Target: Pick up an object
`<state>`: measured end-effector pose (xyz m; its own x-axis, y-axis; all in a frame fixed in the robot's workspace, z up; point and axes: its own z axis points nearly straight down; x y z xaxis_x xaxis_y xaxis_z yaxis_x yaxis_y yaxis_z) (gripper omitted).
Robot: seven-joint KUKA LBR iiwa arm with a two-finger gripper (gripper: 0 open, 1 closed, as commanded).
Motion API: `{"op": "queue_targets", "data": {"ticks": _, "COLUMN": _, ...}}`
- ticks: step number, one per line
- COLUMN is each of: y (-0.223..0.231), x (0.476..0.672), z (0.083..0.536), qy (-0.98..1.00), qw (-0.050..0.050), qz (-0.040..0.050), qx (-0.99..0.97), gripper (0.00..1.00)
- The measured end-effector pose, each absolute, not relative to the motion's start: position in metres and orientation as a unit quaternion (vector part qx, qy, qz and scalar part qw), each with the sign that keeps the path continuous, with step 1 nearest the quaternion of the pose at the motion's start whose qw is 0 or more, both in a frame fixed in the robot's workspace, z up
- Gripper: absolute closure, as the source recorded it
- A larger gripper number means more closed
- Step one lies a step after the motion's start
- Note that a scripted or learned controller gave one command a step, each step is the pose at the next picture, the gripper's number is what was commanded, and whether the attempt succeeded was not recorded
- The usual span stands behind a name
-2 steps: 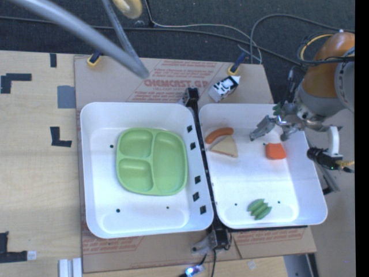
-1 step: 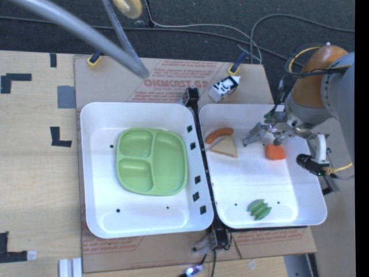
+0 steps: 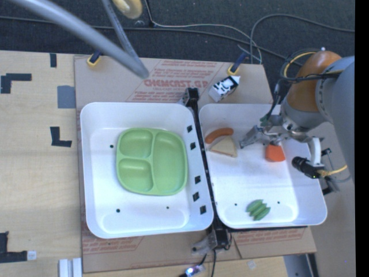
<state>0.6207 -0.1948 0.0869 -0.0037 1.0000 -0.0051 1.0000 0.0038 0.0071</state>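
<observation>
White bin [image 3: 305,209] under me: my gripper [image 3: 253,138] hangs spread beside the orange block [image 3: 275,153]; closing now risks nudging it away.

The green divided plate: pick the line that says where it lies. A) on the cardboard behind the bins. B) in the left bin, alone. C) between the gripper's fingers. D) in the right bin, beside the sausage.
B: the green divided plate lies flat in the left bin, while the sausage, the orange block and the gripper are over in the right bin.
</observation>
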Motion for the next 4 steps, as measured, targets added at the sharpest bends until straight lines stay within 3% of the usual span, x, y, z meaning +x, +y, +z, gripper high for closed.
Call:
{"op": "queue_targets", "data": {"ticks": 1, "y": -0.194, "x": 0.62, "z": 0.097, "qy": 0.708, "qw": 0.004, "qz": 0.0002, "qx": 0.706, "gripper": 1.0}}
{"op": "queue_targets", "data": {"ticks": 3, "y": -0.195, "x": 0.62, "z": 0.213, "qy": 0.708, "qw": 0.002, "qz": 0.0011, "qx": 0.707, "gripper": 1.0}}
{"op": "queue_targets", "data": {"ticks": 4, "y": -0.137, "x": 0.621, "z": 0.224, "qy": 0.709, "qw": 0.0, "qz": 0.0006, "qx": 0.705, "gripper": 1.0}}
